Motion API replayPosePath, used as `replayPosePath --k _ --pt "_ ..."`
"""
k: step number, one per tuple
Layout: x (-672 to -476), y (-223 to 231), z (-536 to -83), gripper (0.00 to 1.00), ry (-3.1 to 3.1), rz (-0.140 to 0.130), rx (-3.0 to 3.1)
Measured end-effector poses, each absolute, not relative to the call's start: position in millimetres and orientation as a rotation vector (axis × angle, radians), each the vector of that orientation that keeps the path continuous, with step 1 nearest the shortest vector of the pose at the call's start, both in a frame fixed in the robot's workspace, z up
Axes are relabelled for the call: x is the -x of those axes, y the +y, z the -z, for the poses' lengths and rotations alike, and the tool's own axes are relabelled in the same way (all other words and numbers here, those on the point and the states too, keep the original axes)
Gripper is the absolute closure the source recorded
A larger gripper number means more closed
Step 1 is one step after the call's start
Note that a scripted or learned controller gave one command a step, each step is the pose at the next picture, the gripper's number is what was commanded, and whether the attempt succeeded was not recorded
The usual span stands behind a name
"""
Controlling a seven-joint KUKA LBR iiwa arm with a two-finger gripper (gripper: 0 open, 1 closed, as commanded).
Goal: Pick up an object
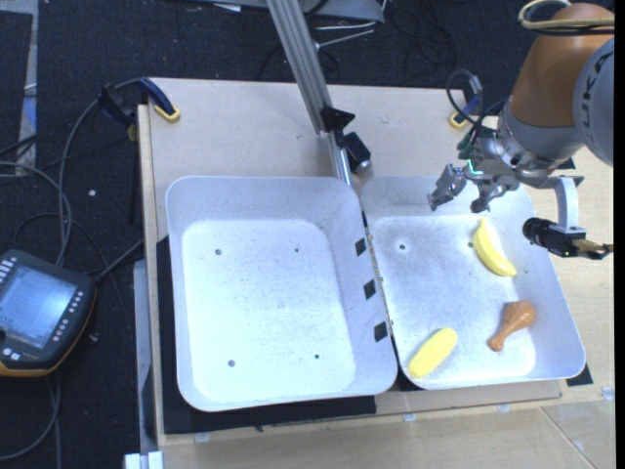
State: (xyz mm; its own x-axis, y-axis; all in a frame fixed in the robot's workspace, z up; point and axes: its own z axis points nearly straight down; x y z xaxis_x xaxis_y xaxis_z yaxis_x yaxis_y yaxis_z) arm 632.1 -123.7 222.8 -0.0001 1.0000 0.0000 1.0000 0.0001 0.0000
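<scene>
Hovering at the upper right of the frame, my dark metal two-finger gripper (461, 191) is spreading its fingers apart with nothing between them, over the far edge of the right shallow white plastic bin (557, 291). I am seeing the grey arm with its glossy orange band (552, 81) reaching in from the right edge.

Three smooth plastic toys are lying in that bin. I am looking at a curved yellow banana (492, 248) just below and right of the fingers, near but apart from them. Toward the lower right, a brown drumstick-shaped piece (512, 324) is lying slantwise, and a stubby yellow oblong piece (432, 352) is resting close to the bin's near rim, beside the seam between the bins.

All three are sitting well apart from one another, with bare speckled floor showing around each. I am seeing the left shallow white bin (186, 262) with rounded corners, its floor freckled with dark specks.
</scene>
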Motion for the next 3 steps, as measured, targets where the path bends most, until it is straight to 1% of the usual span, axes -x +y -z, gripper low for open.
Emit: replayPosePath --k 1,3 --pt "-632.0 -123.7 -222.7 0.0 -2.222 0.0 2.221" --pt "-645.9 -119.8 -108.5 0.0 -2.219 -0.005 2.218"
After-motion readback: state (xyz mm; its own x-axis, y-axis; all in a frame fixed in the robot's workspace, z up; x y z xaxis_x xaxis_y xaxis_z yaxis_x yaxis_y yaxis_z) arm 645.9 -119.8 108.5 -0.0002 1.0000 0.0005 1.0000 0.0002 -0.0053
